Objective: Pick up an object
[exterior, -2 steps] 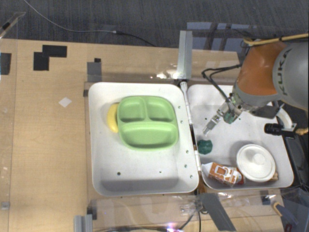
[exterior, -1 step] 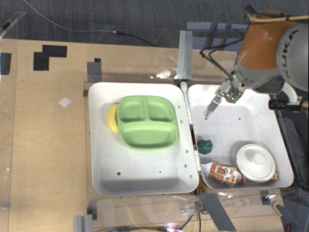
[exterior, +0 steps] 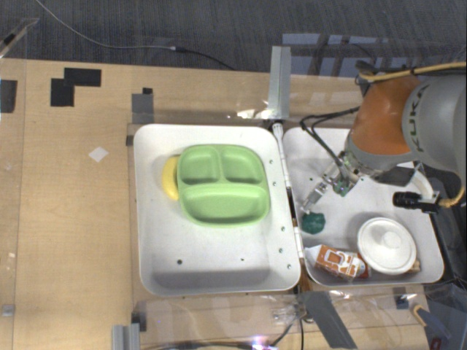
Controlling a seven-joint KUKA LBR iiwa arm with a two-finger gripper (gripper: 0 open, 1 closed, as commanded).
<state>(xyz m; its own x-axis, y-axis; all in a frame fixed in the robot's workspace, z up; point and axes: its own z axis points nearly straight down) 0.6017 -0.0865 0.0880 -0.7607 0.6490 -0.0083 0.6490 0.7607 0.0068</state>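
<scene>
Hovering gripper, fingers apparently spread, above small round green object; nothing gripped.

You are looking down on a light wooden tabletop whose far edge meets dark grey carpet. Directly on it you have two shallow white bins side by side, touching along their inner walls: the left bin and the right bin. On the bare wood to the left, you can see black tape marks near the far edge and a small pale diamond-shaped mark.
</scene>
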